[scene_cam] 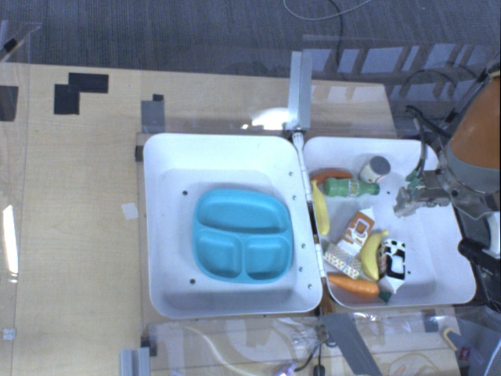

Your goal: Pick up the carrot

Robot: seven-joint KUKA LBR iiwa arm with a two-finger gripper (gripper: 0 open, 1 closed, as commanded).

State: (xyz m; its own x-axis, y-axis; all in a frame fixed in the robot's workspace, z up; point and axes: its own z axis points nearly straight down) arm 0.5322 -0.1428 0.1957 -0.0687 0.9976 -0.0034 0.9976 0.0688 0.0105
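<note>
The carrot (353,287) is orange with a green stem end and lies flat along the front wall of the right bin (438,288). My gripper (409,200) hangs over the right-hand part of that bin, well behind and to the right of the carrot, and is not touching it. The grey arm with its orange band (477,135) comes in from the right edge.
Around the carrot lie a banana (370,254), a black-and-white toy (395,262) and a snack packet (355,237). Further back are a green bottle (349,186), a grey cup (378,167) and a yellow item (319,208). The left bin (168,210) holds a blue divided plate (243,235).
</note>
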